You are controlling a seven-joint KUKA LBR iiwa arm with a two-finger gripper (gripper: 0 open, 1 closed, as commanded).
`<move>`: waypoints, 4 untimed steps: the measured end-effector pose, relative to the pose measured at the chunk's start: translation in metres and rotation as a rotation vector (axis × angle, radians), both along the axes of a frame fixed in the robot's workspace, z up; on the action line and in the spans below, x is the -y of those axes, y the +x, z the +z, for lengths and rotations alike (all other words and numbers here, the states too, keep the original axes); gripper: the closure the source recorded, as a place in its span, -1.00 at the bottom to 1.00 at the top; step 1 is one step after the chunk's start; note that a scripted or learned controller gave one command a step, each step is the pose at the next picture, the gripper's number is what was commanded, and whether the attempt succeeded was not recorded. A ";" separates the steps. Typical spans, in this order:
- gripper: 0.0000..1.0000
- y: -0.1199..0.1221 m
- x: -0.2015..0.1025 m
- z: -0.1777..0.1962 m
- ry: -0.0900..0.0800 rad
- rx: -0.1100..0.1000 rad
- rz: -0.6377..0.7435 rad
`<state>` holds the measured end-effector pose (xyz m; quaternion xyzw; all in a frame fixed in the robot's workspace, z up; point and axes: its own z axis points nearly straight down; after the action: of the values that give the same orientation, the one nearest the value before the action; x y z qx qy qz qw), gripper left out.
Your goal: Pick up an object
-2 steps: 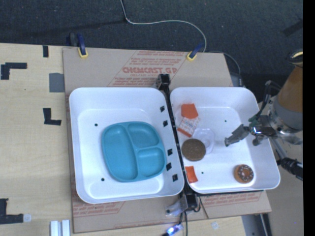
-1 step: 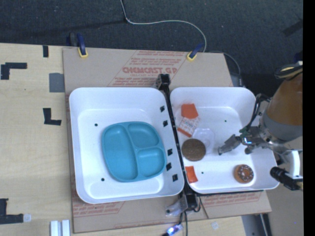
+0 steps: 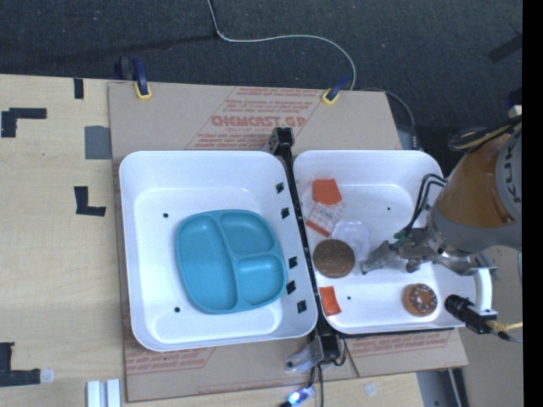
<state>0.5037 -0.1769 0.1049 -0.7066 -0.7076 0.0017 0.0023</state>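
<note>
My gripper [image 3: 372,264] hangs low over the middle of the right bin [image 3: 382,164], pointing left from the grey and orange arm [image 3: 475,202]. Its tip is just right of a brown round cookie [image 3: 334,258], and I cannot tell whether they touch. A sprinkled donut [image 3: 419,299] lies below and to the right of the gripper, near the bin's front wall. An orange packet [image 3: 327,192], a red-and-white wrapper [image 3: 320,219] and a clear plastic piece [image 3: 350,231] lie at the bin's left side. A small orange block [image 3: 328,299] sits in the front left corner.
The left bin [image 3: 144,176] holds a teal divided plate [image 3: 229,259]. A black divider with clips [image 3: 293,227] runs between the bins. Both bins rest on a cardboard sheet [image 3: 254,113] clamped to the bench. A white cable [image 3: 280,36] loops across the dark floor behind.
</note>
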 end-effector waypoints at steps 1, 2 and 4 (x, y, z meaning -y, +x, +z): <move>-1.00 0.000 0.000 -0.021 -0.002 0.004 -0.001; 1.00 0.001 0.000 -0.009 -0.004 0.007 0.000; 1.00 0.008 -0.004 0.076 0.000 0.005 0.000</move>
<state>0.5118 -0.1734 0.1806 -0.7065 -0.7078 0.0000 0.0002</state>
